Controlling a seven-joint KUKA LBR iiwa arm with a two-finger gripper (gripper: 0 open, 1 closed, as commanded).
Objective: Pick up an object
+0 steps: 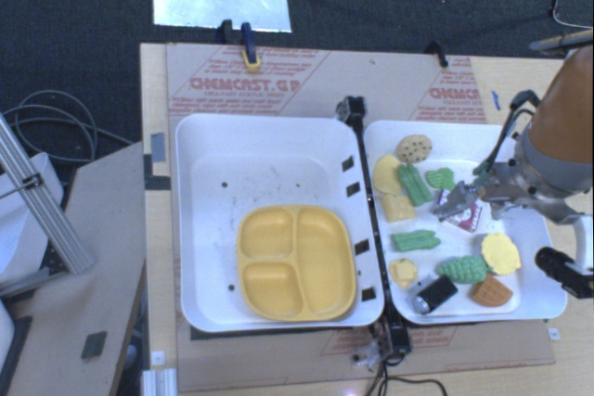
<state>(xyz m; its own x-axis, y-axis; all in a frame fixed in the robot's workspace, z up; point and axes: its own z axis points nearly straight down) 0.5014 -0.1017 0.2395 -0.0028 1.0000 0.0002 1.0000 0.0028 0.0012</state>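
Claw [457, 199] just above red-and-white packet [471, 217]

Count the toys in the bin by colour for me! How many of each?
In the right bin:
Green: 4, at
Yellow: 3, at
Tan cookie: 1
Orange-brown: 1, at
Black: 1, at
Red and white, partly under the gripper: 1
Total: 11
The yellow tray in the left bin is not counted.

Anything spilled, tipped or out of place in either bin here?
Nothing stands out. The yellow divided tray lies flat in the left white bin; the toy foods, such as the round cookie, lie loose inside the right white bin.
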